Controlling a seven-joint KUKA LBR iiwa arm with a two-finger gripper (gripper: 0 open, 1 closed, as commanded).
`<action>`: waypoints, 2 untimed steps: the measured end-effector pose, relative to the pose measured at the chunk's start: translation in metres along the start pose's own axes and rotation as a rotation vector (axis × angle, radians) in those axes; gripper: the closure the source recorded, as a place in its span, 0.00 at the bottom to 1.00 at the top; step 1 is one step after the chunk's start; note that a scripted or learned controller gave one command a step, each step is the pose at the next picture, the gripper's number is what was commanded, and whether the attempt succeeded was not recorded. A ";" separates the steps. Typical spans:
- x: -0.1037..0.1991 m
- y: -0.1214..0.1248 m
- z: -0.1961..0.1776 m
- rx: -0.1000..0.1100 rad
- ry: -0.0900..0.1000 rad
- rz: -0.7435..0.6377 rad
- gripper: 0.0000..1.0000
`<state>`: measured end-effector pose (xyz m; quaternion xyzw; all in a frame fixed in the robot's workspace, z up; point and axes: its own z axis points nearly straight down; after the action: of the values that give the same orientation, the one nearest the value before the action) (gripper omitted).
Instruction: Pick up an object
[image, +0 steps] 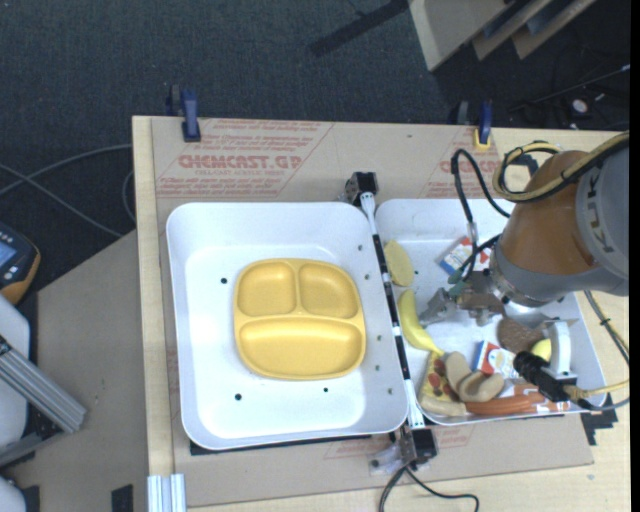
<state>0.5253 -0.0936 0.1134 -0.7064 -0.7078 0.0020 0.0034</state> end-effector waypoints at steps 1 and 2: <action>-0.091 0.064 0.029 -0.012 -0.007 0.006 0.00; -0.109 -0.032 0.029 -0.002 -0.001 0.008 0.00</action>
<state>0.4931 -0.2028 0.0848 -0.7094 -0.7048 0.0017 0.0020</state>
